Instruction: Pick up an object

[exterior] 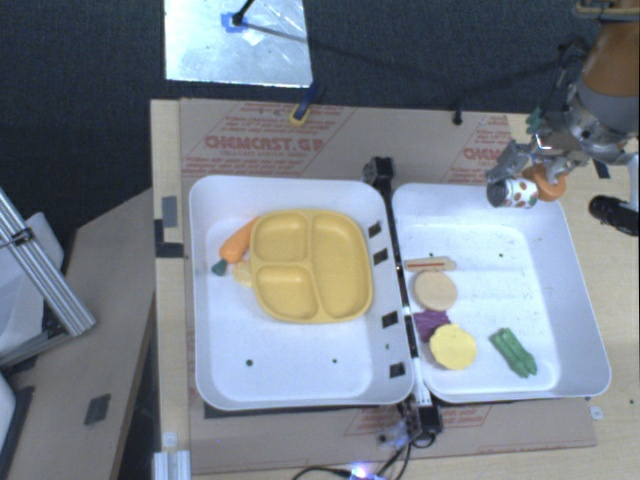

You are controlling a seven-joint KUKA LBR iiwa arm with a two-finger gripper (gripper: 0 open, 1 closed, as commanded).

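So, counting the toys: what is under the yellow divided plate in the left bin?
An orange carrot pokes out from under the yellow divided plate at its left edge; the rest is covered.

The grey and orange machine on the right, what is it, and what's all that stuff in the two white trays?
That is a robot arm, seen from one camera fixed above the bench and looking down at a slant. Its gripper hangs over the back edge of the right bin, with a small white and orange object at its tip; whether that is truly held, I cannot tell. The left bin holds a yellow divided plate and a toy carrot beside it. The right bin holds toy food: a tan disc, a purple piece, a yellow disc and a green vegetable.
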